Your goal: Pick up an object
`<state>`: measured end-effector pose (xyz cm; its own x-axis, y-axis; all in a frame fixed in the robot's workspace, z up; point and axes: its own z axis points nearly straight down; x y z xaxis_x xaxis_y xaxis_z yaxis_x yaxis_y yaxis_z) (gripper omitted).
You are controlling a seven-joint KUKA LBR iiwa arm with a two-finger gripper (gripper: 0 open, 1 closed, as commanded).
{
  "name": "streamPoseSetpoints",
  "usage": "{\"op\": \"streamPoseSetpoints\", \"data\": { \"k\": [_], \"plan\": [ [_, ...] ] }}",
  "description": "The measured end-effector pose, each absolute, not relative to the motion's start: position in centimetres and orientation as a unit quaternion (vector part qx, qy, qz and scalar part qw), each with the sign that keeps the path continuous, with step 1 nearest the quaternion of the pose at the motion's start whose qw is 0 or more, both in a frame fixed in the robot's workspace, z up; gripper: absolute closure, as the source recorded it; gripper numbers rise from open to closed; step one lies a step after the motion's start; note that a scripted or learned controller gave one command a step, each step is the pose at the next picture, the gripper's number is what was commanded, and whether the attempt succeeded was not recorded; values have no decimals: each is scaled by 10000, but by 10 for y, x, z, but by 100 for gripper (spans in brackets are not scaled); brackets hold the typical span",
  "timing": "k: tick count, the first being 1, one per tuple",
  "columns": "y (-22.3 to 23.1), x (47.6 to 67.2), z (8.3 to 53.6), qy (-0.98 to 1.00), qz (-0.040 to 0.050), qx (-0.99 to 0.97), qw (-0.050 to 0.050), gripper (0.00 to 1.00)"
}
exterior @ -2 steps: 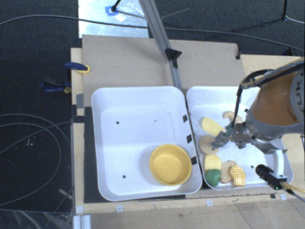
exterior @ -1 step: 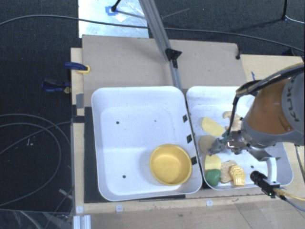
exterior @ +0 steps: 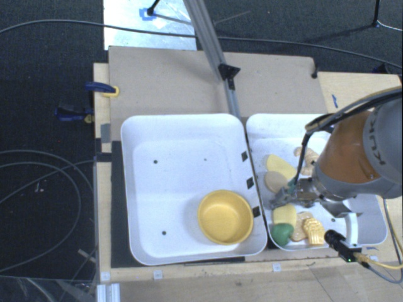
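My gripper point(exterior: 281, 199) hangs low inside the right bin point(exterior: 264, 128), over a cluster of small food-like objects. Just under and beside it lie a yellow block point(exterior: 284, 215), a green piece point(exterior: 281, 233) and a tan ridged piece point(exterior: 312, 229). A pale yellow wedge point(exterior: 279, 165) and a beige round piece point(exterior: 274, 181) lie just behind the gripper. The grey and orange wrist point(exterior: 345, 159) covers much of the right bin. Nothing shows clearly between the fingers.
The left bin point(exterior: 182, 131) holds a yellow bowl point(exterior: 225, 216) near its front right corner. A slanted grey pole point(exterior: 208, 33) runs down to the back edge between the bins. A blue clamp point(exterior: 94, 90) sits on the bench's left edge.
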<state>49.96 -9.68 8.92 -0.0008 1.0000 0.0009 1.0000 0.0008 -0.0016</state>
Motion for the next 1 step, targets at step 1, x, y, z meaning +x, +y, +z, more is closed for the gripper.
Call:
{"op": "streamPoseSetpoints", "data": {
  "k": [1],
  "plan": [
    [-97,501,101,-7072,-9,-7070,-8,100]
  ]
}}
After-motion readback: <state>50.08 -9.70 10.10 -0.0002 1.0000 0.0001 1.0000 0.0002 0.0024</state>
